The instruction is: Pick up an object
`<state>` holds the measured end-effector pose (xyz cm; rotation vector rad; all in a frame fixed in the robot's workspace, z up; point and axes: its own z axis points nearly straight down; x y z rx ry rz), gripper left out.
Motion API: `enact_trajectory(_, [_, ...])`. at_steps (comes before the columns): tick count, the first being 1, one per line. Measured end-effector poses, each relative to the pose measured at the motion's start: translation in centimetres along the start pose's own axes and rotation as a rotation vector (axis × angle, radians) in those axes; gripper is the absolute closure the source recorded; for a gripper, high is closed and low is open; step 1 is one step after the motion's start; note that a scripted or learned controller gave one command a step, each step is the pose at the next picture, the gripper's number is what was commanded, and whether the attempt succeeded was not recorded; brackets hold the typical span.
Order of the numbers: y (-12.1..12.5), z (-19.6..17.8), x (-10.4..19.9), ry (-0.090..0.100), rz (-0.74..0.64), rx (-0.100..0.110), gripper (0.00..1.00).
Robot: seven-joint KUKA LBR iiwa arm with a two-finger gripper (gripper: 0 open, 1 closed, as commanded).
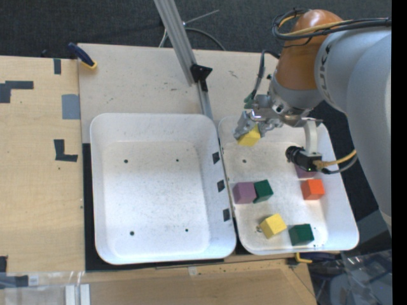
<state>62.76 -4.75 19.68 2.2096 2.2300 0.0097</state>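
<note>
Between the fingers of my tool (252,127) sits a yellow block (248,136), pinched at its top and hanging over the far left corner of the right bin (340,234), a grip I judge shallow. Other blocks lie nearer, well apart; the left bin (152,246) sits alongside on the table (127,75).
</note>
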Motion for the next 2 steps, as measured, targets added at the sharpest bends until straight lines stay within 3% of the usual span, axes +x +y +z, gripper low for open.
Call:
enact_trajectory(1, [-3.24, 0.56, 7.18, 0.0, 0.001, 0.011, 1.0])
enact_trajectory(2, [-2.95, 0.58, 7.97, -0.003, 0.006, 0.009, 1.0])
